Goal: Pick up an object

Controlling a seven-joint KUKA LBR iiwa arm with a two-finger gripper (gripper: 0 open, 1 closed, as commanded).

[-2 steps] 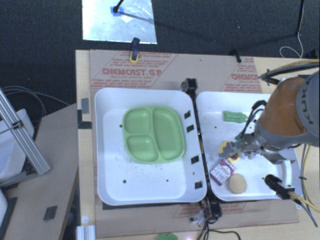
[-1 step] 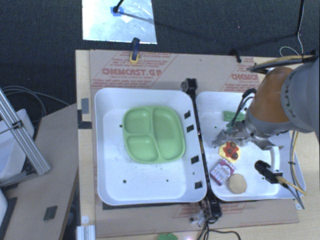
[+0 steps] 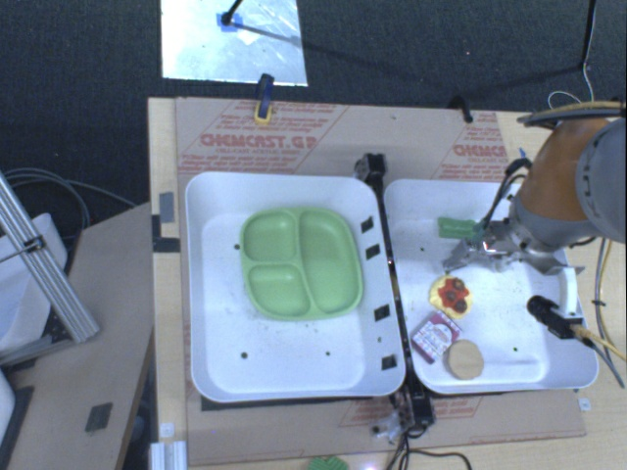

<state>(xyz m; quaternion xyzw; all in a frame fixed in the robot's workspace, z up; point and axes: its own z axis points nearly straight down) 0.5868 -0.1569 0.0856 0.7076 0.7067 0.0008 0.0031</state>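
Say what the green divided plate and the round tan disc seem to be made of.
Green divided plate: probably moulded plastic; uniform pale green, smooth rounded compartment ridges, soft sheen. Round tan disc: possibly wood or cork; matte, even tan, no gloss. Too small to be sure.

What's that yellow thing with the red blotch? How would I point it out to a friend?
Look in the right-hand white bin, near its middle. Below the pincer lies a small yellow item with red and dark markings. The pink packet and round tan disc below it have no yellow.
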